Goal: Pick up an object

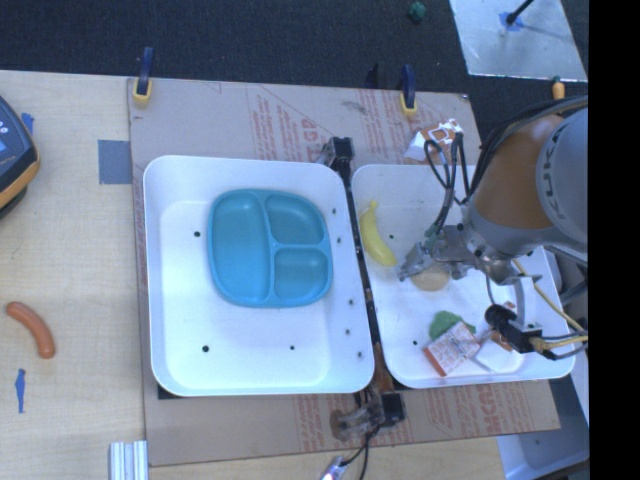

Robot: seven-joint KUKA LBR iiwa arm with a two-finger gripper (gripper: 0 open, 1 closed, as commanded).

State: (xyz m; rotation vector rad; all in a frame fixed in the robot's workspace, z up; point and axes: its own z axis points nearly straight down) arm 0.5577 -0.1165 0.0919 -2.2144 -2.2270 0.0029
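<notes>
The right bin (pixel 392 180) holds a yellow banana (pixel 377 236) along its left wall. Near the middle lies a small beige round object (pixel 431 281), and toward the front sit a green leafy piece (pixel 447 324) and a red-and-white packet (pixel 455 349). My gripper (pixel 428 262) hangs low in this bin, directly over the far edge of the beige object and just right of the banana. The wrist and cables hide part of the bin's right side.
The left bin (pixel 175 278) carries a blue divided plate (pixel 270 248). A brown sausage (pixel 31 329) lies on the bench at far left, and a dark device (pixel 12 153) sits above it. Clamps and cables sit between the bins.
</notes>
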